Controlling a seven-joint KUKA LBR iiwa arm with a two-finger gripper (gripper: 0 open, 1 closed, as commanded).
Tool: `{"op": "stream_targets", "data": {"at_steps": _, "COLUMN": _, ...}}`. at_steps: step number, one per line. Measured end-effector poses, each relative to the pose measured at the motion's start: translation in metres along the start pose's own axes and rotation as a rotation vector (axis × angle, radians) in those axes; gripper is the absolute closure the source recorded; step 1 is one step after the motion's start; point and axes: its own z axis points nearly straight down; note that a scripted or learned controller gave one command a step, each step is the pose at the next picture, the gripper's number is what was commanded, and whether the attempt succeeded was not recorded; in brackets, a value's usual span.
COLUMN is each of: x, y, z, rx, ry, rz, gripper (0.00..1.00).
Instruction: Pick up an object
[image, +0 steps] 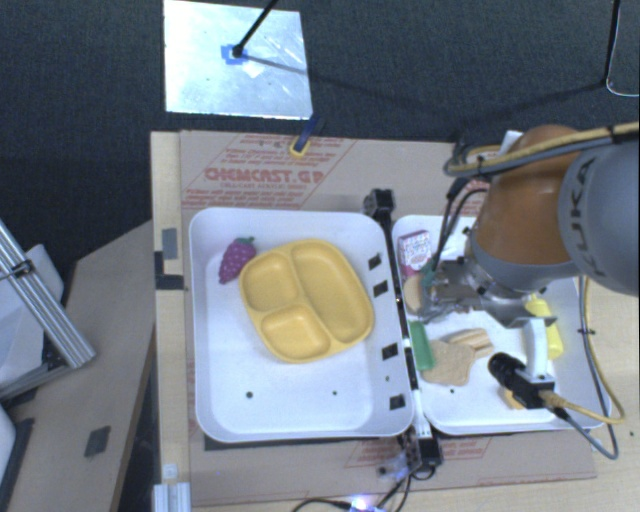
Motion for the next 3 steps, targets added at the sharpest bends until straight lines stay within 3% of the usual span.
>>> {"op": "stream_targets", "data": {"at_steps": 1, "x": 0.020, "y": -0.003, "z": -0.007, "rx": -0.003, "ry": -0.001, "rz": 0.000, "gripper": 1.00}}
{"op": "stream_targets", "data": {"at_steps": 3, "x": 0.031, "y": -0.001, "z": 0.006, "rx": -0.001, "ry": -0.001, "rz": 0.002, "gripper": 1.00}}
